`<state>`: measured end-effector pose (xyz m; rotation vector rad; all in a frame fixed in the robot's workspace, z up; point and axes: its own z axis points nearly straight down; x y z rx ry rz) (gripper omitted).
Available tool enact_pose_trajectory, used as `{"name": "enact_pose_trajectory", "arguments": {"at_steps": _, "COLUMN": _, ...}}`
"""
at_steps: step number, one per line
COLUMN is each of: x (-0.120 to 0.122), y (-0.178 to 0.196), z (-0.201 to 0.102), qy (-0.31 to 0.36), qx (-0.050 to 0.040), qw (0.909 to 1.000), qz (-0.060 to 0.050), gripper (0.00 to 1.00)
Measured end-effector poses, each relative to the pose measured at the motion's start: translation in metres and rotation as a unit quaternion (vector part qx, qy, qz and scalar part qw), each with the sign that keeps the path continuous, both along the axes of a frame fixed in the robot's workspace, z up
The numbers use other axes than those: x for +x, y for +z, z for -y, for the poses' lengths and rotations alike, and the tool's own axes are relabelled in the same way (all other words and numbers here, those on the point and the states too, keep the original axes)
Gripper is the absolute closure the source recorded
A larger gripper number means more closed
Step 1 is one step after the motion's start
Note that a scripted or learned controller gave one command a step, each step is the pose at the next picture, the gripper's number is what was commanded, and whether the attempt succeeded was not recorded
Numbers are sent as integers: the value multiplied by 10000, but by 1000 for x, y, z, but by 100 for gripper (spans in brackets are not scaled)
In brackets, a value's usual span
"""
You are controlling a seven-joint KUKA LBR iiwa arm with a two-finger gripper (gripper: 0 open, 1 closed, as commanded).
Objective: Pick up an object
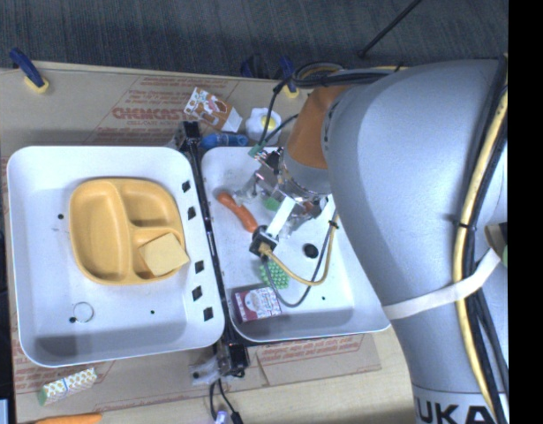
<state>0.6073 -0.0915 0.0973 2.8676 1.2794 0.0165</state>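
Observation:
My gripper (267, 175) hangs low over the back of the right bin (342, 312), under the grey arm and its orange band. Whether anything is in it is hidden. An orange carrot (238, 211) lies just left of it on the bin floor, apart from it. Near the bin's front edge sits a dark red packet (256, 305), with a green dotted piece (274, 276) just behind it. A small green bit (273, 203) shows close under the gripper.
The left bin (24, 237) holds a yellow divided tray (103, 223) with a tan block (162, 253) in it, and a small white ring (81, 312). Behind the bins lie a printed carton (205, 106) and a blue item (225, 138). The arm covers the right bin's right side.

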Motion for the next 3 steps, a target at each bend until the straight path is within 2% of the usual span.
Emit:
{"name": "enact_pose_trajectory", "arguments": {"at_steps": 1, "x": 1, "y": 11, "z": -1, "qy": 37, "qx": 15, "qw": 10000, "qz": -10, "gripper": 100}}
{"name": "enact_pose_trajectory", "arguments": {"at_steps": 2, "x": 0, "y": 10, "z": -1, "qy": 41, "qx": 15, "qw": 10000, "qz": -13, "gripper": 0}}
{"name": "enact_pose_trajectory", "arguments": {"at_steps": 3, "x": 0, "y": 10, "z": -1, "qy": 41, "qx": 15, "qw": 10000, "qz": -13, "gripper": 0}}
